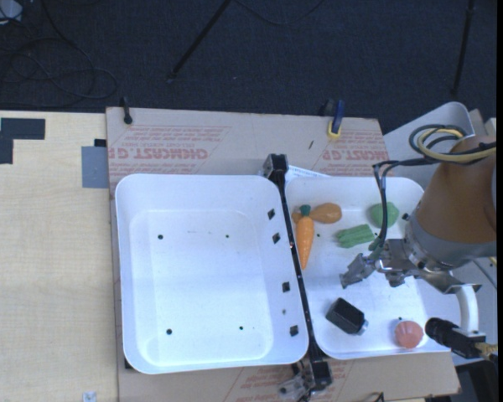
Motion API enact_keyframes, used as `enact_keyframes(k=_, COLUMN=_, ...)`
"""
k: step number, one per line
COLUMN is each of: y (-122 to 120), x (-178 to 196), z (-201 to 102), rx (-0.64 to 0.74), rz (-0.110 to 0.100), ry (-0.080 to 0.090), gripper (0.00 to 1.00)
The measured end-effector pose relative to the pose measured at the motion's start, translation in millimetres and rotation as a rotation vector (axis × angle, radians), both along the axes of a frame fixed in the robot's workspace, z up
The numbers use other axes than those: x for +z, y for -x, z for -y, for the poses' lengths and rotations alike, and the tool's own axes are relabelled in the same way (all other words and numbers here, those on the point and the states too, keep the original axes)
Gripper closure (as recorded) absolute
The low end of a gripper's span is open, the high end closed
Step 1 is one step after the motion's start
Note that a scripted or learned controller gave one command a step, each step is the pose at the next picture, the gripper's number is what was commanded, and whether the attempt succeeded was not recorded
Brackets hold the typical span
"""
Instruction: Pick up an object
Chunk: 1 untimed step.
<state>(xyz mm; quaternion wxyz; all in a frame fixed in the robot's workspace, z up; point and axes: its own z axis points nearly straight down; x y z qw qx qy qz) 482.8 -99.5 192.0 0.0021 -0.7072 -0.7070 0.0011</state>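
Pincer [358, 270] low over right bin [365, 346], fingers spread wide, nothing between them. Black block [346, 316] on bin floor just below pincer, apart from it. Carrot [304, 235] by bin's left wall. Orange lump [325, 213] beside carrot top. Green pod [353, 236] near pincer. Pink ball [408, 334] in near corner. Left bin [134, 224] alongside.

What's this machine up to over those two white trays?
A robot arm reaches in from the right over the right-hand bin, trying to pick something up. Its gripper hangs above the middle of that bin with nothing between its fingers. Around it lie a toy carrot, an orange piece, a green pod, a round green piece, a black block and a pink ball. The left-hand bin sits alongside.
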Motion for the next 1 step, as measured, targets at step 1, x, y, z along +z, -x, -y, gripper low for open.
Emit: enact_keyframes(k=1, y=-5.0, x=-5.5, z=-116.0, rx=0.011, rz=0.0, ry=-0.002, gripper=0.0)
